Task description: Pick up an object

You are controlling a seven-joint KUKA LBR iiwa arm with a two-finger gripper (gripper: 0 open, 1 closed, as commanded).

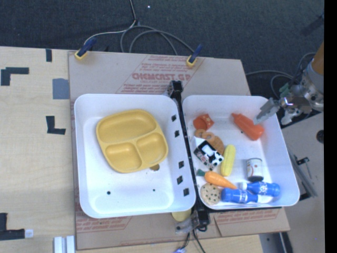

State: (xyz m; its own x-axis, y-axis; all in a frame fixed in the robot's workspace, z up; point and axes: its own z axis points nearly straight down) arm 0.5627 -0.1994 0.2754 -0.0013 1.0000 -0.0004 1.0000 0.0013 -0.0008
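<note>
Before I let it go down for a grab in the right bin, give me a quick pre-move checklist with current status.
1. Gripper over the right bin, at its far right rim: ok.
2. Nothing between the fingers: ok.
3. Nearest target, orange bottle, lying free and apart from the other toys: ok.
4. Gripper centred over that bottle: not ok, it sits off to the right.
5. Finger opening wide enough for the bottle: cannot tell.
6. Yellow divided plate in the left bin, out of the way: ok.

A robotics lab: two white bins (84, 157) clamped to cardboard (158, 75), cables (131, 30) trailing over dark carpet (210, 9).
</note>
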